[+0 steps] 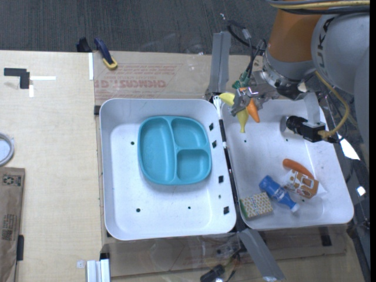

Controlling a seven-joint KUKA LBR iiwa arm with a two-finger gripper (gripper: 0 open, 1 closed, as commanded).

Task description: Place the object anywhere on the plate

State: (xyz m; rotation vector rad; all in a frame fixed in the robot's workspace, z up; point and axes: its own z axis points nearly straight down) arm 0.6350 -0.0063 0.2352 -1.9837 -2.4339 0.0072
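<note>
The left bin [117,175] holds a teal three-part plate [174,150], sitting a little toward twelve o'clock of the bin's middle and bare in every compartment. From the plate, the gripper [245,101] is out at about two o'clock, above the far-left corner of the right bin [335,210], just past the ridge where the two bins meet. It appears clenched on a small bunch of objects: a yellow banana-like piece [241,117] hangs down from it, with an orange carrot-like piece [253,111] just beside and a bit of green above. Which piece the fingers truly pinch, and which merely rides along, is hard to tell. Down toward five o'clock of the right bin lie an orange sausage-like toy [296,167], a patterned packet [303,184], a blue bottle [276,191] and a speckled sponge-like block [257,205], well apart from the gripper. The risk, as I judge it, lies in the carry toward eight o'clock: a loosely caught piece may drop at the ridge or land on the bin floor beside the plate, and a release made too early would miss the rim.
</note>
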